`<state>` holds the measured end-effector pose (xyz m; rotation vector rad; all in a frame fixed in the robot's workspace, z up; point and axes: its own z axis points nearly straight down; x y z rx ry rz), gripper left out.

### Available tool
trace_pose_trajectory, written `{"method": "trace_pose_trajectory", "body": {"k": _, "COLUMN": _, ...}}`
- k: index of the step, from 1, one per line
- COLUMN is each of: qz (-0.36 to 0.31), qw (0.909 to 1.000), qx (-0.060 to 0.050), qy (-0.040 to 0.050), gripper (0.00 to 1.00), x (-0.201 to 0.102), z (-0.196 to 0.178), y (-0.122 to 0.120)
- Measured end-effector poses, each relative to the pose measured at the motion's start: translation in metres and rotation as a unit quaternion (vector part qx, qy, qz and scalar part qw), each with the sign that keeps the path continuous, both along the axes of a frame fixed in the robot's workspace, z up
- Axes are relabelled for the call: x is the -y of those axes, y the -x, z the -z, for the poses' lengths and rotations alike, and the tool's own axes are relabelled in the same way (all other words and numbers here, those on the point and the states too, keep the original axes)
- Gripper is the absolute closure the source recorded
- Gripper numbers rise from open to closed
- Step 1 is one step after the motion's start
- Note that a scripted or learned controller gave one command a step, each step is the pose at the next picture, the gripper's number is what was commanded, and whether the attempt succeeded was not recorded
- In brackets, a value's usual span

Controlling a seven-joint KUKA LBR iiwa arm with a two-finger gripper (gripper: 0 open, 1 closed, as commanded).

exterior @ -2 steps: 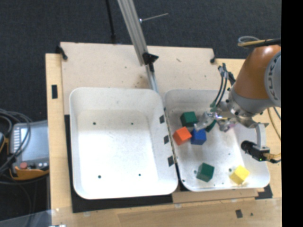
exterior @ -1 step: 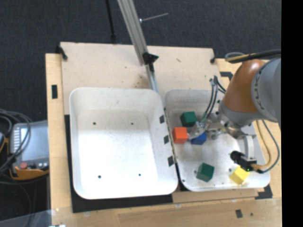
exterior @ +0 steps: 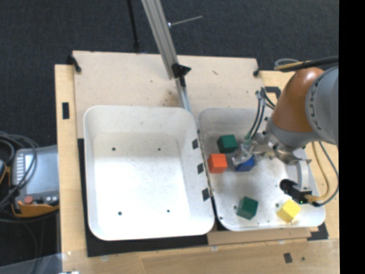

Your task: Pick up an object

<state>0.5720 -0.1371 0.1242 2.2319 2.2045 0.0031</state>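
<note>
Hand [exterior: 246, 154] low in right bin [exterior: 268, 221], right at blue block [exterior: 245, 164]; block just under fingertips, orange block [exterior: 217, 162] beside on view-left; grip state: cannot tell.

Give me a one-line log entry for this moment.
phase: grasp attempt | gripper: low in right bin, at blue block | nearby: orange block, green block | grasp: unconfirmed
</note>
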Motion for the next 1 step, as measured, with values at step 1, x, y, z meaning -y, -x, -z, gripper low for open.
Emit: {"method": "trace_pose_trajectory", "body": {"k": 1, "qz": -0.004, "qw": 1.0, "qx": 0.0, "qy": 0.0, "gripper": 1.0, "x": 0.005, "z": -0.0478, "y": 0.0065}}
